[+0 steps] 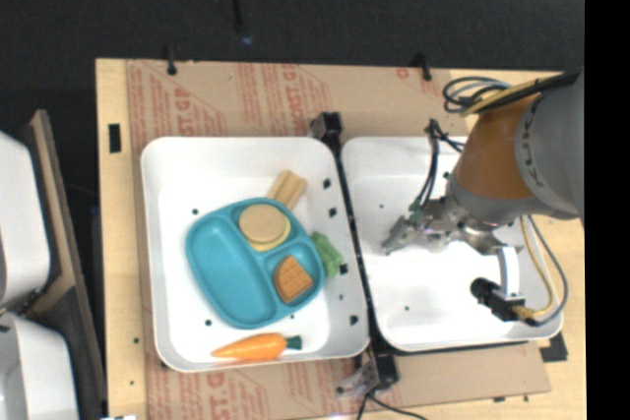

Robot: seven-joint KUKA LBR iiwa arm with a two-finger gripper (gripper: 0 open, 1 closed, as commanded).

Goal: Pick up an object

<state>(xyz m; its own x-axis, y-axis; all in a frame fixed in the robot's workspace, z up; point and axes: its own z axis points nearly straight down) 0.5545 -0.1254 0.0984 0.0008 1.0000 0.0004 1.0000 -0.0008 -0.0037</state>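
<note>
Camera view, looking down at a slant: two white bins sit side by side on the tabletop (118, 241), which is covered with printed cardboard. The left bin (162, 211) is crowded. A blue divided tray (228, 275) takes up its centre; a round tan disc (264, 224) lies in the tray's upper compartment and a brown waffle-like piece (292, 278) in its right compartment. A tan wooden block (287, 187) touches the tray's upper edge, a small green item (329, 256) lies just beside the tray's right edge near the dividing wall, and a toy carrot (256, 346) lies along the bin's near rim, leaving a narrow strip of bare floor between it and the tray. The right bin (423, 310) has broad open floor toward its near and left sides. The arm (512, 157) reaches in from the right, with its orange band above the wrist. The hand (406, 236) hangs over the right bin's left-centre, well apart from every item in the left bin. Nothing shows between its fingers; how far they are spread cannot be told from this angle.
</note>
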